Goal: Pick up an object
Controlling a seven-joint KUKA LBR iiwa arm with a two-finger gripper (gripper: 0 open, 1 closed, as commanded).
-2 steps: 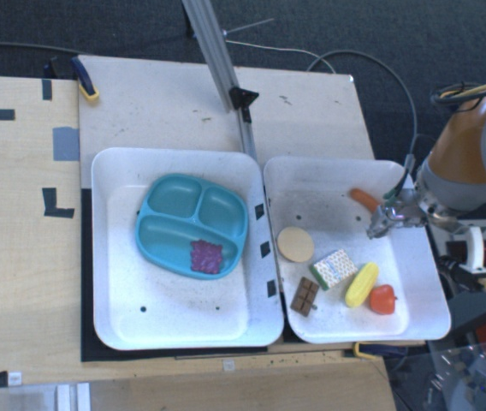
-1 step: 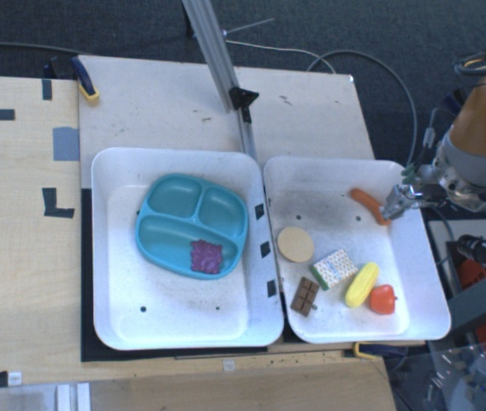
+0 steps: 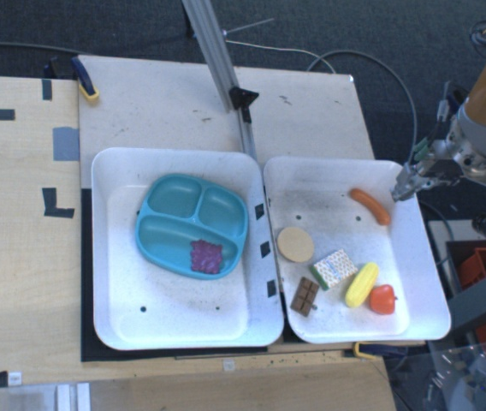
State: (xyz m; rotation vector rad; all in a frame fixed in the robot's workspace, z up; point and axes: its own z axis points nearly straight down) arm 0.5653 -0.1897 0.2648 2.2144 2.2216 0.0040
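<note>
Gripper (image 3: 405,185): I see it over the right bin's (image 3: 423,255) far-right rim; jaw state I cannot tell.
Sausage (image 3: 370,205): lies in that bin, just left of the gripper, untouched.

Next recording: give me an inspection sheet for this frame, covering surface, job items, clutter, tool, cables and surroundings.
Surface: pale bench bearing left bin and right bin, side by side.
Job's things: right bin holds sausage, round cookie, chocolate bar, patterned block, corn, tomato.
Clutter: blue divided plate in left bin, purple piece in one compartment.
Tool: tool above right bin's far right corner, nothing seen between its fingers.
Cables: thin cable curving over dark floor.
Surroundings: metal pole, yellow clamp.
</note>
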